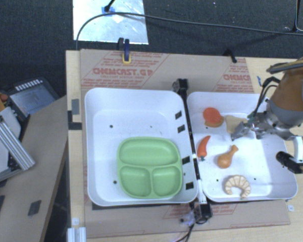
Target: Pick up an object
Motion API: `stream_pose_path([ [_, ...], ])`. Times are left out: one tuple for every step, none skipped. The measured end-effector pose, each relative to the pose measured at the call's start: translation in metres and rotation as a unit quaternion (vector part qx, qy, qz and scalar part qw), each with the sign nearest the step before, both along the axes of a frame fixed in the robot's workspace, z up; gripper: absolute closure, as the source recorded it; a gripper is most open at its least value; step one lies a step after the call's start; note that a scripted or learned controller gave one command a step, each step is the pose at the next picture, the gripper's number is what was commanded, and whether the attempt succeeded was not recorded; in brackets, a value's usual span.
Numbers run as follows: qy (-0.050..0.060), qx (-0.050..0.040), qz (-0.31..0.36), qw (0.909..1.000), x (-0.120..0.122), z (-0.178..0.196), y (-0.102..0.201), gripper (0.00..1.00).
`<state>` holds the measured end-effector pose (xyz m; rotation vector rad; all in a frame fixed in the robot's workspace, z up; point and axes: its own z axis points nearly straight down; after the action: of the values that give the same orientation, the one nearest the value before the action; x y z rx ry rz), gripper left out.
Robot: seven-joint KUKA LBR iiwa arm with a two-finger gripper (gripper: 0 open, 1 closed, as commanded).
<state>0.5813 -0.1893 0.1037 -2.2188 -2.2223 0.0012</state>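
We list, in the right white bin (280, 188), an orange-red tomato-like ball (212, 116), red chilli (204, 145), tan drumstick (227, 157) and croissant (237, 185), with the grey metal gripper (241, 130) (grip undeterminable) beside a pale wedge (234, 122).

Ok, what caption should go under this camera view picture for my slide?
Robot fingers hover in the right bin near toy croissant, drumstick and chili; green divided tray in the left bin.
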Motion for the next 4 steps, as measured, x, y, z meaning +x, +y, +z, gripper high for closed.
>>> stream_pose_path([
  [-0.001,-0.0003,0.000,1.0000,0.001,-0.020,0.000,0.00],
  [-0.003,-0.0009,0.000,1.0000,0.002,-0.007,0.000,1.00],
  [-0.004,-0.0009,0.001,1.0000,0.006,0.037,0.003,1.00],
  [-0.004,-0.0011,0.001,1.0000,0.001,0.099,0.001,1.00],
])
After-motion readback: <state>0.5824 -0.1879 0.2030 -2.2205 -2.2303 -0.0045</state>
